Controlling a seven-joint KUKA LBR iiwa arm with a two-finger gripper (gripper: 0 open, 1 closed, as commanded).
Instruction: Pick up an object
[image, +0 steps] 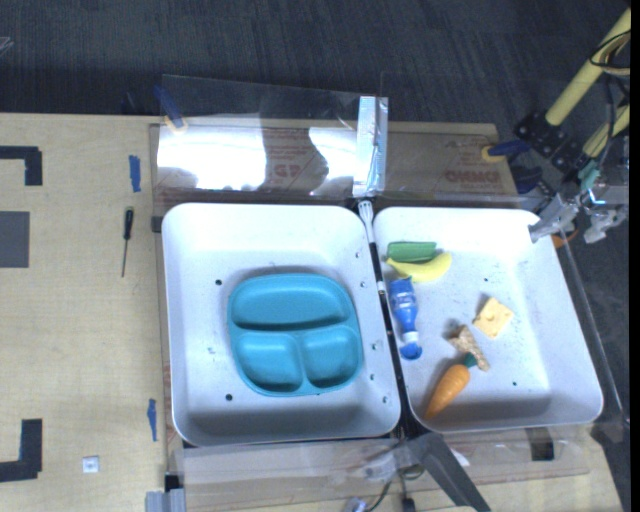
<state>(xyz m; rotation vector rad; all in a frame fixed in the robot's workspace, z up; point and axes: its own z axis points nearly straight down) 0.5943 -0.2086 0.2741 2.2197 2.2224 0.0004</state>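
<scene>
- Carrot (448, 388) lies near the front of the right bin (575, 345), apart from the other toys, so it looks the easiest pick.
- Gripper (570, 215) sits over the bin's far right corner; its state cannot be told from here.
- Best approach, I judge: descend straight down, close across the carrot's narrow width, clear of the small brown piece (468, 348).

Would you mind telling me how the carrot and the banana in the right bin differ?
The carrot is orange with a pale tip; the banana is yellow. The carrot lies at a slant near the right bin's front edge, while the banana lies roughly crosswise near the back, just under a green piece. The carrot tapers straight; the banana curves. Both look like small toy foods lying flat.
</scene>
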